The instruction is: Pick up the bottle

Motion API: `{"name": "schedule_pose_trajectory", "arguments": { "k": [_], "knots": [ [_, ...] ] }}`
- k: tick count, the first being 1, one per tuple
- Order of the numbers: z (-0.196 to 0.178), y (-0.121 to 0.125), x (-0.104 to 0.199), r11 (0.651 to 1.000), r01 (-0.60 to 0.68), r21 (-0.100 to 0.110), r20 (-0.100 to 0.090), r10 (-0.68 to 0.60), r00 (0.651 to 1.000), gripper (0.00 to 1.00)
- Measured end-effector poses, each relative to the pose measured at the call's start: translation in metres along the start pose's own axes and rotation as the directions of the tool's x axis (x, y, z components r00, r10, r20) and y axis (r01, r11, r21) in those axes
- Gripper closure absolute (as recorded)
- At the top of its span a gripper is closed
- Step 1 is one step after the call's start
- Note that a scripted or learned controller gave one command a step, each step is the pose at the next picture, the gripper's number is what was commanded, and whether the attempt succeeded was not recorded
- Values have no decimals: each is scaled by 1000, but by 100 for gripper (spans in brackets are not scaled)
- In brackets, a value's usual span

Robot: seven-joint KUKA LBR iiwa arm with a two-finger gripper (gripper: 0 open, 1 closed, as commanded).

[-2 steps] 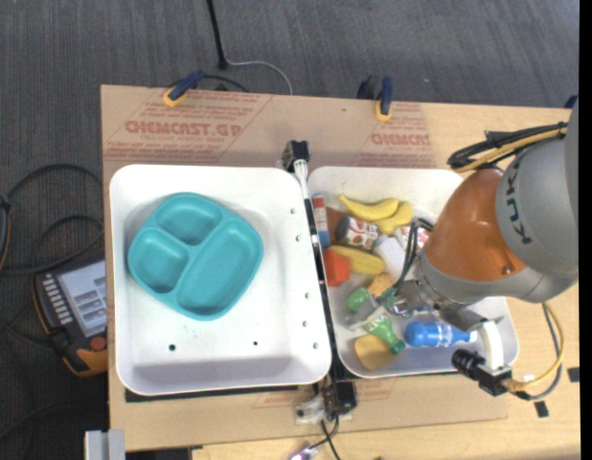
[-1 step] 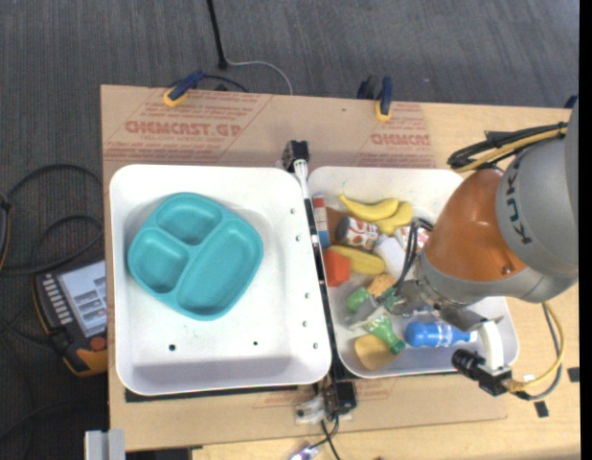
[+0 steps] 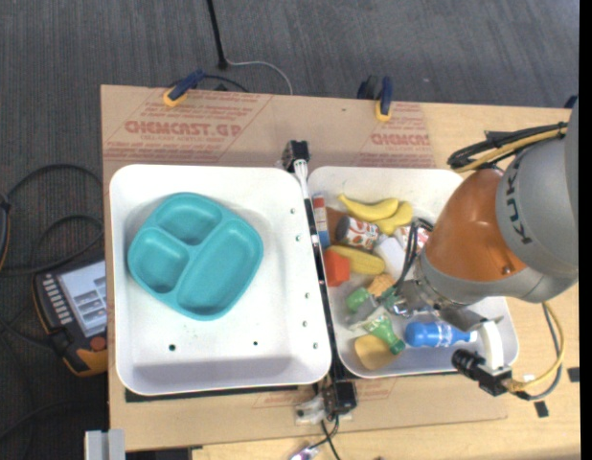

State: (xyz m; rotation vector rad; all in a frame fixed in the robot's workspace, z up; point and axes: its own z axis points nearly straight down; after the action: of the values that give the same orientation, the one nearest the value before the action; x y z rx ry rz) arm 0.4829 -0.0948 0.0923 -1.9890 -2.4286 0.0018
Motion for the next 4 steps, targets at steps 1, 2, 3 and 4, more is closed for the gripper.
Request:
{"name": "schedule_pose_trajectory", "arguments": {
  "k": [1,2,3,4],
  "knots": [
    [0,0,0,1000,0,0,0,0,1000,0],
    [4,2,-3,979,-205,-7,-3,205,979,0],
    [-6,3,-3,978,-206,-10,-2,206,978,100],
    [-97,12,60,870,-494,-1,1,494,870,100]
  ]
}}
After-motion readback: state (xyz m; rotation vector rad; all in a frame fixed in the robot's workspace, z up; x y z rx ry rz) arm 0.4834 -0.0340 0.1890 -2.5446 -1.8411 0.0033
